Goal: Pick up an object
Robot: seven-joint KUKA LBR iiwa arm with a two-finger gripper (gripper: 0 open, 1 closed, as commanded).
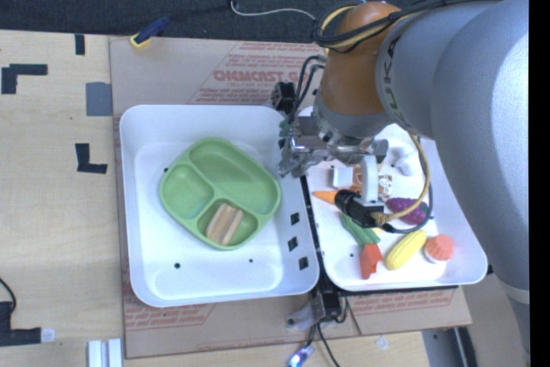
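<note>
While the arm (pixel 447 82) bends low over the seam between the bins, the grip of its end effector (pixel 296 155) cannot be told.
Left bin (pixel 137 211): green plate (pixel 223 172) with a tan block (pixel 224 223) in one compartment; right bin (pixel 468 258): corn cob (pixel 406 248) just beside an orange piece (pixel 439 247).

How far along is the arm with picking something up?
Done: nothing yet, as far as I can tell. In hand: the arm hangs over the left side of the right bin, above the toy food. Left: the grasp and the lift; the yellow corn and the purple eggplant lie on that bin's floor.
</note>
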